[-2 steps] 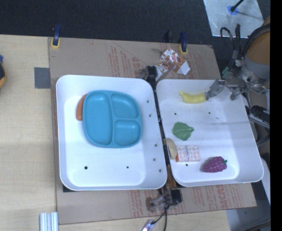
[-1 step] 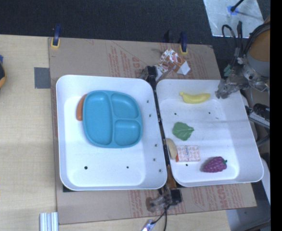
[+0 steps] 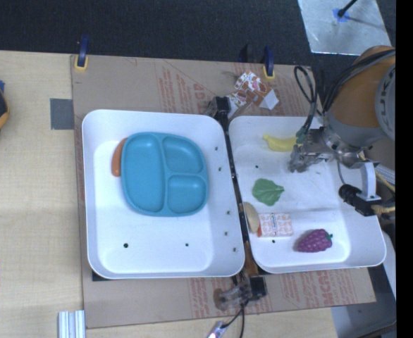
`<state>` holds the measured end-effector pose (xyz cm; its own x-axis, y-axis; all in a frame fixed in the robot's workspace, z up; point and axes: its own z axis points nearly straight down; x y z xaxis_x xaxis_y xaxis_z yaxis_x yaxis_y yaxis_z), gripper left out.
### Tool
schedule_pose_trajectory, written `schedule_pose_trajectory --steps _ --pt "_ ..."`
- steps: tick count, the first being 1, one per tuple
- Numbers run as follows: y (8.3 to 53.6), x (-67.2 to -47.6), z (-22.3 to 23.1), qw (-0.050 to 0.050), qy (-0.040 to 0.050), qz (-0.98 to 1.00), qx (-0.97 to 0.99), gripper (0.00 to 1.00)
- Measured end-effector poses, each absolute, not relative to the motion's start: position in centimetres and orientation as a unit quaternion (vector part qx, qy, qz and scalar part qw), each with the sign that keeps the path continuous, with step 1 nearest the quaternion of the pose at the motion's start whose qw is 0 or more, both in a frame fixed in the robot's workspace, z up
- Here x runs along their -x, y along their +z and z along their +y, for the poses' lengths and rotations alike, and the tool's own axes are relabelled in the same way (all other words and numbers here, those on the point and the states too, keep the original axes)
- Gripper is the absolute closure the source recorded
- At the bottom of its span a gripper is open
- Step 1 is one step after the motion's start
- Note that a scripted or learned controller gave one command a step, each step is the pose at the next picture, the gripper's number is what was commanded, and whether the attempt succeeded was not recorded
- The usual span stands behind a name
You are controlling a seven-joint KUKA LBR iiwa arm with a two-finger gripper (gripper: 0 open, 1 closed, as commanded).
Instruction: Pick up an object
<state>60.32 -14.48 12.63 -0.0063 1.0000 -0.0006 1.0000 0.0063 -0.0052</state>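
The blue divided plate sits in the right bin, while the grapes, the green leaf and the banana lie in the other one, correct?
Not quite. The camera view shows the blue divided plate in the left bin. The grapes, green leaf and banana lie in the right bin.

The divided tray (image 3: 165, 173) lies in the left bin (image 3: 101, 245). In the right bin (image 3: 361, 252), banana (image 3: 280, 143) at 11 o'clock, leaf (image 3: 268, 191) centre-left, carton (image 3: 275, 225) and grapes (image 3: 313, 241) at 6.

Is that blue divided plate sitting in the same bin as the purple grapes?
No, the blue divided plate lies in the left bin, while the purple grapes lie in the right bin.
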Motion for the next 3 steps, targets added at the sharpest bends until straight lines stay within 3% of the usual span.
schedule_pose_trajectory --steps 1,3 --pt "21.3 -60.0 -13.0 0.001 0.0007 -0.709 0.706 1.00" --pt "23.3 -60.0 -13.1 0.002 0.0023 -0.710 0.704 1.00"
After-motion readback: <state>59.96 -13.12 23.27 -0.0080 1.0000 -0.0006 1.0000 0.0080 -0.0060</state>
